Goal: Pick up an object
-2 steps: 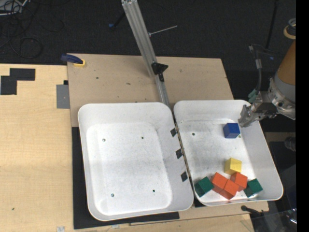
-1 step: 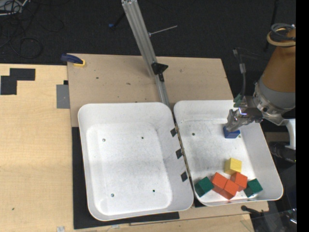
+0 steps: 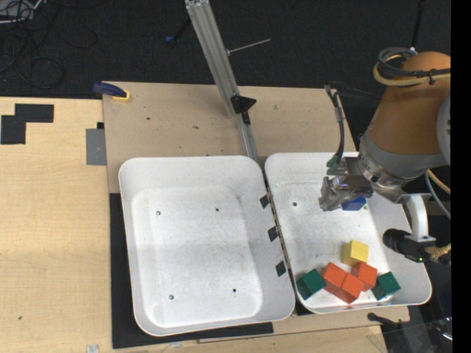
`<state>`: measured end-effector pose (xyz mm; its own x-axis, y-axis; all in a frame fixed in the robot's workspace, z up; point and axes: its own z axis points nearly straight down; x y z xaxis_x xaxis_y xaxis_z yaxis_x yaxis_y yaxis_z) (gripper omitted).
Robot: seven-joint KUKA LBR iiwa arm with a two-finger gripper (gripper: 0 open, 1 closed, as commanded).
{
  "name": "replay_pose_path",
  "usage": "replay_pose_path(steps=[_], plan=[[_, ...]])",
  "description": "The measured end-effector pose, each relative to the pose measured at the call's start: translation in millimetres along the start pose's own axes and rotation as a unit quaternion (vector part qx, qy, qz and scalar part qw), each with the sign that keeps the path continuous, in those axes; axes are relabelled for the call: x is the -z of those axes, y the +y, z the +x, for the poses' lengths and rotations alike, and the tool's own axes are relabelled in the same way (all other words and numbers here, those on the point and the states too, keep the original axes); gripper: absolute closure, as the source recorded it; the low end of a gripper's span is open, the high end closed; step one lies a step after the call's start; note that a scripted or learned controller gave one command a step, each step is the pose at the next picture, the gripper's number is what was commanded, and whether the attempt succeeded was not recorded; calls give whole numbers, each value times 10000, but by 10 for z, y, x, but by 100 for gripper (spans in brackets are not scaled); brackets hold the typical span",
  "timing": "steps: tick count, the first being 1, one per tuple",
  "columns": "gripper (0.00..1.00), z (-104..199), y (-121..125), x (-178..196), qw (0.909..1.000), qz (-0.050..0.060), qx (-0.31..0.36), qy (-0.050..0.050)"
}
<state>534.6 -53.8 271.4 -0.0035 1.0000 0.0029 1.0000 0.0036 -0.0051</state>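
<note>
Left bin: its front rim sits lowest in the frame, nearest my camera; I see bare white floor inside.
Block cluster: at the lower right of the frame, in the right bin's front corner, I count a green block, an orange block, a second orange block touching it, a yellow block just behind them, and a dark green block against the right rim.
Blue block: lies right of centre in the frame, on the right bin's floor, well apart from the cluster.
Gripper: hangs low over the right bin, just left of the blue block.
Block versus fingers: the blue block shows at the gripper's right edge, partly hidden by it; I cannot tell whether it sits between the fingers or beside them.
Finger state: I cannot tell from here how far apart they are, nor confirm anything is held.
Arm: reaches in from the right edge of the frame, orange band uppermost.
Aluminium rail: slants from top centre down to the seam between the bins.
</note>
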Motion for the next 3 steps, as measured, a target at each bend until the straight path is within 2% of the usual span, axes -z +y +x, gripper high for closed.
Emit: replay_pose_path(steps=[1, 2, 3], plan=[[100, 502, -61, -18, 10000, 0, 1, -2], [100, 996, 1, -135, 10000, 12, 0, -5], [100, 1433, -157, -263, 10000, 9, -4, -9]])
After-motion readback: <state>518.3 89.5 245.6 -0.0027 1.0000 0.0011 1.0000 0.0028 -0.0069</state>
